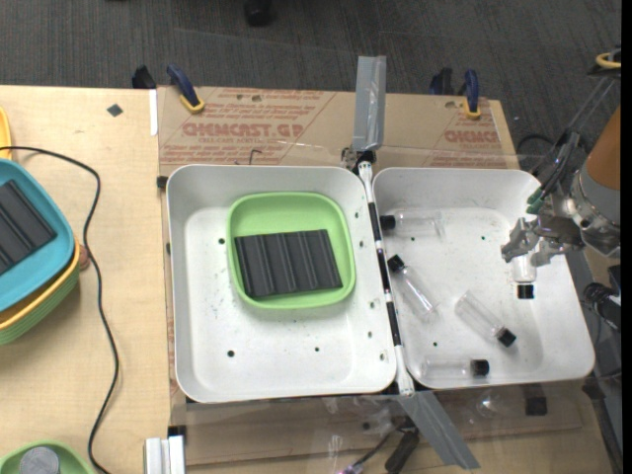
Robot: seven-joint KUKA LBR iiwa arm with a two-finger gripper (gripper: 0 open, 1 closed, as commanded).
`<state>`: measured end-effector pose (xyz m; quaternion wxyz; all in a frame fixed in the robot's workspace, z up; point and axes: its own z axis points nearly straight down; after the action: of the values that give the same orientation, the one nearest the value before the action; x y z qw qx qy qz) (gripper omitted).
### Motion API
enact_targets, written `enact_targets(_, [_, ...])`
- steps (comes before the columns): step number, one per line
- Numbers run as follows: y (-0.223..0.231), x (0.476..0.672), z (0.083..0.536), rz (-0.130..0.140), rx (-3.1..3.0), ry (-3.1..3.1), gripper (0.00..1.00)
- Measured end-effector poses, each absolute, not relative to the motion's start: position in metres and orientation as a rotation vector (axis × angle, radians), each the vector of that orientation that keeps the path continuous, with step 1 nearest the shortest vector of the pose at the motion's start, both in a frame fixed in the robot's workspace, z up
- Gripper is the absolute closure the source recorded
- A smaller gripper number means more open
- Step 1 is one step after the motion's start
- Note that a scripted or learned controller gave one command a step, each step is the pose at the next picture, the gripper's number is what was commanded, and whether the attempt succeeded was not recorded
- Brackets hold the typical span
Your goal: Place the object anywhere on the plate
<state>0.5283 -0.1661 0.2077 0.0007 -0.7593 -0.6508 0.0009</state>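
Here the right bin (563, 358) holds several clear tubes with black caps; one tube (486, 319) lies at lower right of the frame, slanting down to the right, just below and left of the gripper (524, 270). The gripper hangs at the bin's right side, and whether it grips anything I cannot tell. Far left, across the divider (380, 265), the green plate (291, 210) carries a dark ribbed slab (289, 263).
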Motion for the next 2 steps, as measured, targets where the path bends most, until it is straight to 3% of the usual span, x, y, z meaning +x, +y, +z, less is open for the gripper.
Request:
enact_targets(1, [-0.166,0.528,0.208,0.003,-2.384,-2.043,0.00])
enact_targets(2, [-0.215,0.489,0.260,0.006,-2.692,-1.620,0.00])
